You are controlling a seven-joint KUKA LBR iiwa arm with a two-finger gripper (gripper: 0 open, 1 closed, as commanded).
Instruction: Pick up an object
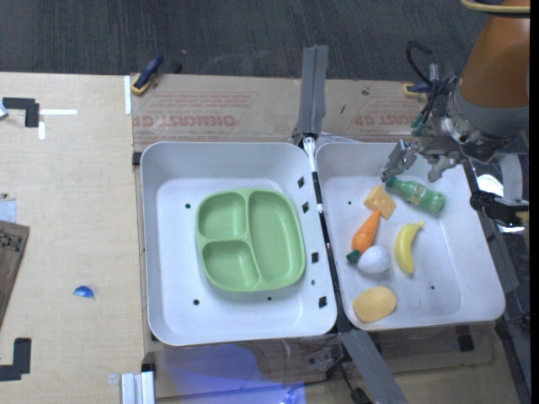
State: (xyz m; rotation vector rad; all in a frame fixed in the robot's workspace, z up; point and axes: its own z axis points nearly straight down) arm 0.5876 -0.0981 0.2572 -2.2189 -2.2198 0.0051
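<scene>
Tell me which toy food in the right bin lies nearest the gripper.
The green bottle, lying on its side just below the gripper. The cheese wedge, carrot and banana sit farther off.

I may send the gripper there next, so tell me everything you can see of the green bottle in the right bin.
The small green plastic-looking bottle lies on its side near the back of the right white bin, its paler end pointing left. The gripper hangs just above it, fingers spread, not holding it. The yellow cheese wedge lies close at its left.
</scene>
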